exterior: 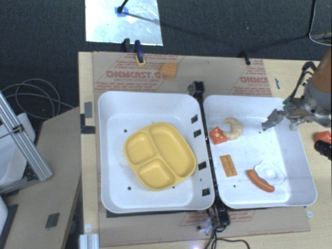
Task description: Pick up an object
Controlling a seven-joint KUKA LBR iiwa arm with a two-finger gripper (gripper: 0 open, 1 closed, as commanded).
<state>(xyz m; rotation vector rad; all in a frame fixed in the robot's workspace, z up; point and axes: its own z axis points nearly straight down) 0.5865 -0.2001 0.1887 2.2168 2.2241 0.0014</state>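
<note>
You see the gripper (273, 120) over the right bin (298, 162), up and right of the sausage (260, 181); if its claw is spread, you cannot tell.

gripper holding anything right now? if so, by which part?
Nothing held. The gripper hangs over the right bin near its far right corner, with nothing between its fingers. The sausage, croissant and the other pieces lie apart from it.

Grey arm (317, 95), orange band, dark metal claw (272, 120).
</note>
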